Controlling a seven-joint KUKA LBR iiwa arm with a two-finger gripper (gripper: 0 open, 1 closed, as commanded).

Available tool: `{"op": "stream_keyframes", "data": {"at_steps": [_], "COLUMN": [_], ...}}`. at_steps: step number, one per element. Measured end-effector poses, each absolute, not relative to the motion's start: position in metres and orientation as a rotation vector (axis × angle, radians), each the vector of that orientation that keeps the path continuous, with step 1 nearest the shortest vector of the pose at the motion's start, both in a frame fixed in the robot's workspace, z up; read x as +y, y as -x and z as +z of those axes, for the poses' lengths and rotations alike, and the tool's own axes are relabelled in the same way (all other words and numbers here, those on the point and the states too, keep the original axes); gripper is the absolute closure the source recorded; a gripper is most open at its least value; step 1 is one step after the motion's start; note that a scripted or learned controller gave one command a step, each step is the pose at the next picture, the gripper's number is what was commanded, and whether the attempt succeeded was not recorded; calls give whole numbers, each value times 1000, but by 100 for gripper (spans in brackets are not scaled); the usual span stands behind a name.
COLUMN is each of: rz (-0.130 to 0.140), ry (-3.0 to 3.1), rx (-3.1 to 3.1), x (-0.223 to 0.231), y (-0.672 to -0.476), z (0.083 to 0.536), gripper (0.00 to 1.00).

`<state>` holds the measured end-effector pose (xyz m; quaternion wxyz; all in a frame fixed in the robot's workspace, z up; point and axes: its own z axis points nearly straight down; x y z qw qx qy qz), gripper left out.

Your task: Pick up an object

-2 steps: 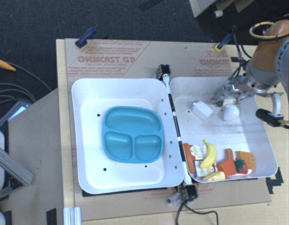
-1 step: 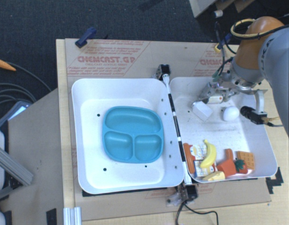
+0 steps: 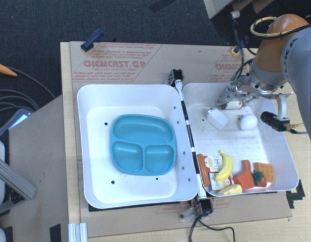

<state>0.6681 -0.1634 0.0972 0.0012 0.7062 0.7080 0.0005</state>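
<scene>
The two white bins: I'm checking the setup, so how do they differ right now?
The left white bin holds one blue divided plastic plate lying flat at its middle; the right white bin holds several small things, a yellow toy banana among them, mostly along its near edge. The gripper reaches into the right bin, not the left. Both are shallow and white.

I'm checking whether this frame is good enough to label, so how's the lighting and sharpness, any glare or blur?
Camera view: even, soft lighting with faint shadows; the white bins are bright but not blown out; the blue divided plate has a mild sheen. Overall focus is slightly soft, so the small toys by the banana lose detail, and the gripper area is cluttered and hard to read.
</scene>
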Motion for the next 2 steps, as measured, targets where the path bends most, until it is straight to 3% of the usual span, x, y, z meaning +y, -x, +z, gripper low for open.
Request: {"op": "stream_keyframes", "data": {"at_steps": [1, 2], "rz": [1, -1], "ry": [-2219, -2223], "rx": [2221, 2222], "x": [-170, -127], "y": [-667, -569], "z": [266, 242], "gripper": [100, 100]}}
